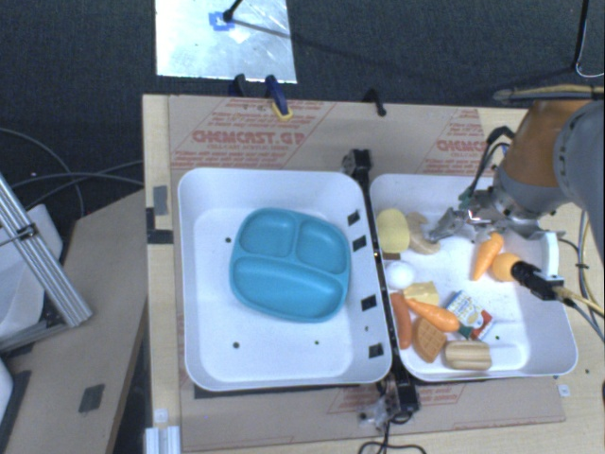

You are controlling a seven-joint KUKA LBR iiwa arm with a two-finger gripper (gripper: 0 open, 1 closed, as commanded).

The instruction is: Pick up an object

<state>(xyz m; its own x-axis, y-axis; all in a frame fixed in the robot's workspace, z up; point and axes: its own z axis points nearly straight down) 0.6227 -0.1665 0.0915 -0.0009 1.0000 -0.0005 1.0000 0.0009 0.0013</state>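
The grey arm with its orange band is reaching in from the right and holding its gripper [446, 223] low over the upper part of the right bin [558, 348]; whether that gripper is spread or closed cannot be told at this size, and nothing is showing clamped in it. Just to the gripper's left, a pale yellow rounded piece [393, 230] is lying by the bin's left wall, and a small tan piece [423, 245] is sitting right under the gripper's tip, close enough that touching cannot be ruled in or out. Below and left of the gripper, a white egg-like ball [401, 274] is resting. To the gripper's lower right, an orange carrot [486, 254] is lying tilted, with a second orange piece [504, 266] beside it. Farther below the gripper, a pale cheese wedge [422, 294], another carrot [431, 314], a cracker-like waffle [428, 341], a small printed packet [467, 310] and a bread roll [467, 355] are crowding together. Well to the gripper's left, the left bin [208, 348] is holding a blue divided plate [289, 263]
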